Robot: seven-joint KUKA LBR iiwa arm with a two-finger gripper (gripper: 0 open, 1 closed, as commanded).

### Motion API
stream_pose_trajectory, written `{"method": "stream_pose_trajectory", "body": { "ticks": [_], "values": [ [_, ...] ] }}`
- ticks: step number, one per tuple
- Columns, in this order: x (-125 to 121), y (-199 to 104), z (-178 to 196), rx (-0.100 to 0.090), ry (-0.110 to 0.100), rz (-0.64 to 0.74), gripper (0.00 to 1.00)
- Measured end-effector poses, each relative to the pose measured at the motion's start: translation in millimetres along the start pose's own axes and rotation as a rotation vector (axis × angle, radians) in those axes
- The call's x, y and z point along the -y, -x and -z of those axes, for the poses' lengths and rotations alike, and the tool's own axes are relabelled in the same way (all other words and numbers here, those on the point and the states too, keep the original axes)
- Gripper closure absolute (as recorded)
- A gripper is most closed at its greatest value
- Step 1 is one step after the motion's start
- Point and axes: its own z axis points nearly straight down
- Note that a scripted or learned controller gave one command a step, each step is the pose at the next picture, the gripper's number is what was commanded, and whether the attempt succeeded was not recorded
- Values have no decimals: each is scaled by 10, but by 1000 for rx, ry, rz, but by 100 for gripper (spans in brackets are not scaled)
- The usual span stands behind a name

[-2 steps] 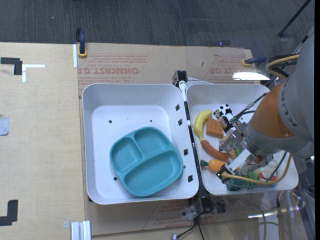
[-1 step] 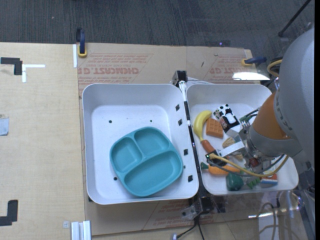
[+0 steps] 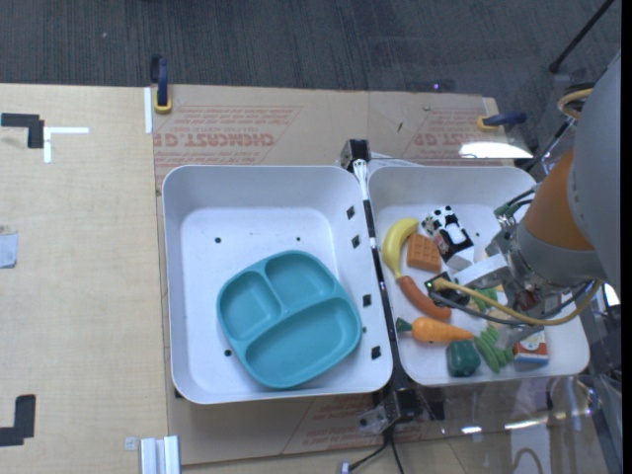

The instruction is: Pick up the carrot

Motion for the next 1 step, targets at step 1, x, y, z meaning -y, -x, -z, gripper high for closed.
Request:
{"method": "stream_pose_trajectory", "body": {
  "ticks": [1],
  "values": [
    [18,6,-721,1,-3,129,0]
  ]
}}
